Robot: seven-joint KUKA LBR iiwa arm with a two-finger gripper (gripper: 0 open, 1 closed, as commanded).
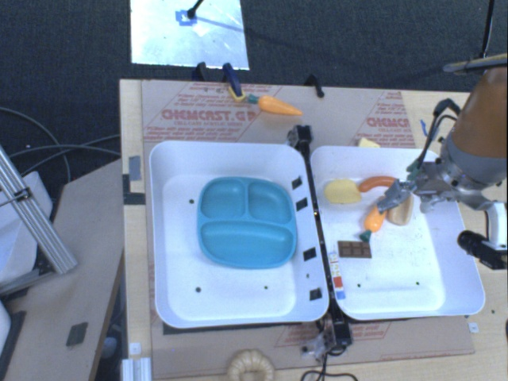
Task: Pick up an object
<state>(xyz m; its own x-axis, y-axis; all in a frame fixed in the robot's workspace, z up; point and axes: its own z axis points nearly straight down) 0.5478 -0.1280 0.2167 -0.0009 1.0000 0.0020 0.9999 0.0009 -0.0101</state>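
Note:
The right bin [444, 292] holds several toy foods: a pale yellow piece [343, 190], an orange sausage [376, 183], a small carrot [373, 219], a beige piece [400, 213] and a brown chocolate bar [355, 250]. My gripper [403, 198] hangs low over the bin's upper right part, directly above the beige piece and beside the carrot's right end. The gripper body hides part of the beige piece. Whether it touches that piece is not visible.
A blue divided plate [246, 221] lies in the left bin [175, 292]. A larger carrot [275, 105] and a blue clip [232, 78] lie on the board behind the bins. A yellow scrap [367, 143] sits behind the right bin. A beige ring [252, 366] rests at the front edge.

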